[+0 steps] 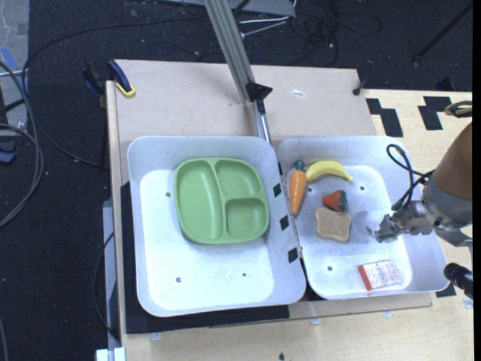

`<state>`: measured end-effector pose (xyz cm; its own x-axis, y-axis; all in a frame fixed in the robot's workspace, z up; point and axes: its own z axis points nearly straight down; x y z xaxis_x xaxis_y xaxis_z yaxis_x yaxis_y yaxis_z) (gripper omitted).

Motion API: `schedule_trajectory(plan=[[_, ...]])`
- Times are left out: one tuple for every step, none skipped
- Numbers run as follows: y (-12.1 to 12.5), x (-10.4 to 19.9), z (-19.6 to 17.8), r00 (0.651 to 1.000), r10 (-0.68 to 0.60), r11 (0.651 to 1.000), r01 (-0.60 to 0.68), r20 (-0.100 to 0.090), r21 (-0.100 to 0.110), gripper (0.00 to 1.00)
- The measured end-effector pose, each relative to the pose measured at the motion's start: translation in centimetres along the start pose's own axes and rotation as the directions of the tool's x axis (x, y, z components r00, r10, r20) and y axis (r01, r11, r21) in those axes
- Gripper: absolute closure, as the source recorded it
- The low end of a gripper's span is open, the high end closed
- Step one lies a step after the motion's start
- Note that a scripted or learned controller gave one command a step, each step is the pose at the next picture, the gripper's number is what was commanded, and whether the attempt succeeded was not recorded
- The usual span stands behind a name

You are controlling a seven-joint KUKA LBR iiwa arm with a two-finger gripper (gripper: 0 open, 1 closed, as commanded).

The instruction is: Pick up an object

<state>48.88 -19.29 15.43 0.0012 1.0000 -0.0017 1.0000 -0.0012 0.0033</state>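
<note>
Green plastic, moulded into a three-compartment plate [222, 200], lies in the left shallow white bin [150, 277], well away to the pincer's left, across the ridge where the two bins meet; next, inside the right shallow white bin [421, 277], an orange toy carrot with a green top [297, 189] lies lengthwise along that bin's left wall, still well to the left of the pincer and somewhat above it in the view; a yellow toy banana [328, 171] curves just beside the carrot's top, up and to the left of the pincer; a small red toy strawberry with a green cap [335, 199] sits below the banana, to the pincer's upper left; a tan slice of toy bread [333, 225] lies just under the strawberry, near the pincer's left, at about its height, apart from it; the grey two-finger pincer [383, 230] hangs low over the right bin's floor, tips pointing left toward the bread, with nothing seen between them; whether they are spread or closed I cannot tell; a red and white flat packet [380, 274] lies below the pincer, near the bin's lower wall; the arm's orange band [455, 165] is at the right edge.
</note>
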Motion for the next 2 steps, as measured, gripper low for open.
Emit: schedule_trajectory(plan=[[0.2,-0.6,-4.4,1.000,-0.003,1.000,0.003,0.001,-0.002,1.00],[0.4,-0.7,-9.2,1.000,-0.004,1.000,0.004,0.002,-0.003,1.00]])
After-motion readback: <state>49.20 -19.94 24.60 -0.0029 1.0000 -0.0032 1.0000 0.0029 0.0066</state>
